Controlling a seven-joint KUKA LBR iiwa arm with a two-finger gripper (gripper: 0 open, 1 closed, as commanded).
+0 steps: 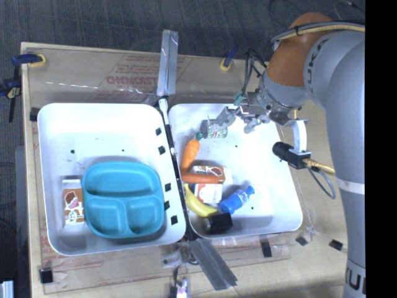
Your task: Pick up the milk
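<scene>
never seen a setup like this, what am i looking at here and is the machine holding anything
This is one photo from a fixed camera above a bench, looking down at a slant. The big grey shape with the orange band on the right is a robot arm. Its hand hangs over the upper part of the right bin, one of two shallow white bins side by side.

In the right bin lie a carrot, a carton that looks like the milk with a sausage-like piece across it, a banana, a blue bottle and a dark object at the near edge. A small patterned item sits right by the hand; whether it is gripped is unclear.

The left bin holds a blue divided tray and a small brown-and-white carton.
</scene>
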